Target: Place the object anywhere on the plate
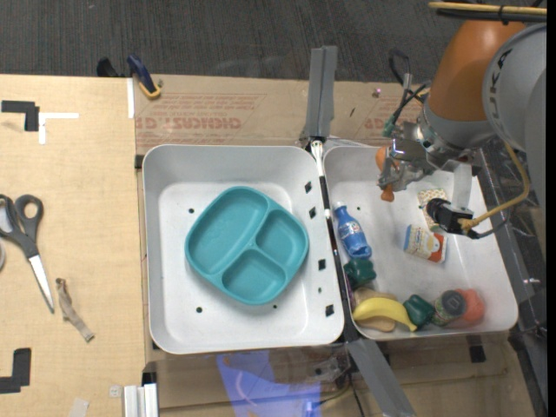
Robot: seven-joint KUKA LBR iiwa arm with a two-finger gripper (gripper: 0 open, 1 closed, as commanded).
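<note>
The teal three-compartment plate lies in the left bin, tilted diagonally. My gripper hangs over the far left corner of the right bin. A small orange object sits between its fingers, with one orange end above the fingers and another tip showing below them. The gripper is shut on it. It is to the right of the plate, across the divider between the bins.
In the right bin lie a blue bottle, a dark green piece, a banana, a green item, an orange-red ball and a white-and-red pouch. Scissors lie on the cardboard at left.
</note>
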